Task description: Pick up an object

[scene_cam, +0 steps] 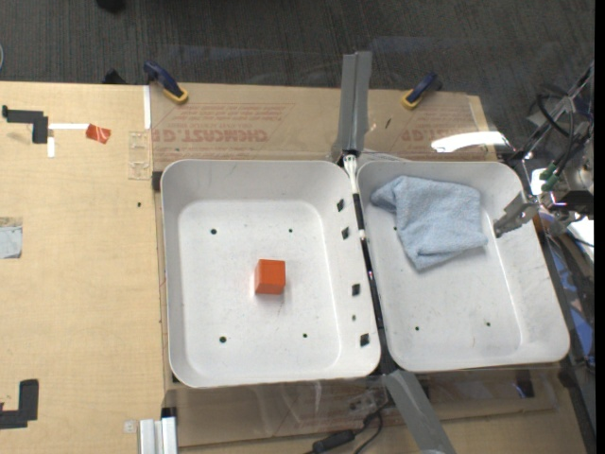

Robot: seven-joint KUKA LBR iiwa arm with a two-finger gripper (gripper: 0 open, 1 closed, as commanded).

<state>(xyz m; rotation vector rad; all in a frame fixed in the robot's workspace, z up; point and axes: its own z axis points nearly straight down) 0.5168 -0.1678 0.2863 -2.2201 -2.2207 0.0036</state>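
Two things lie within my reach: an orange block (270, 277) resting on the floor of the left bin (189, 197), a little left of its middle, and a crumpled light blue cloth (433, 219) in the back half of the right bin (529, 348). I judge the block to be light and stiff, with flat faces that should sit squarely between fingers; I would take it across two opposite side faces, coming straight down, since it stands free of the bin walls. The cloth looks soft and limp, so it would sag and drape; a raised fold near its heaped middle would be the place to pinch, and a thin layer could slip out. My pincer (515, 218) is at the right rim of the right bin, just beside the cloth's right edge, its dark tip pointing toward the cloth. It is too small and cluttered there for me to tell how my fingers stand, and I hold nothing that I can see. My arm comes in low from the right, well apart from the block.
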